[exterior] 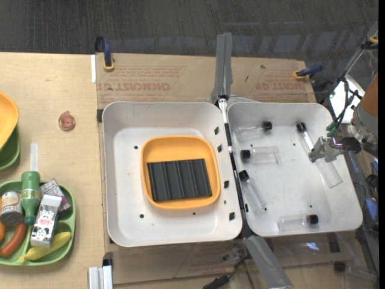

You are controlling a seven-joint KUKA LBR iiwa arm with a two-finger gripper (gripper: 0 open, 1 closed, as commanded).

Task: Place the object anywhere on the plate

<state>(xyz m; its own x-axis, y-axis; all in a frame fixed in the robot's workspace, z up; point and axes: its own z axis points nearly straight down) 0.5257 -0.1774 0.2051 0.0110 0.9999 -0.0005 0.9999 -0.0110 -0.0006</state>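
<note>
An orange-yellow plate point(179, 148) lies in the middle of the left bin point(120, 179). A dark grey ribbed rectangular block point(181, 180) rests flat on the plate, covering its centre and front half. My gripper point(319, 152) hangs over the right part of the right bin point(283, 206), far from the plate and the block. The grey arm point(365, 116) reaches in behind it from the right edge. A clear vial point(331, 174) lies just below and in front of the gripper. I see nothing held in the gripper.
Several clear vials with black caps lie scattered in the right bin, such as one point(260, 155) at its left and one point(296, 222) near its front. A green tray of toy food point(36, 224) stands at the far left on the wooden table.
</note>
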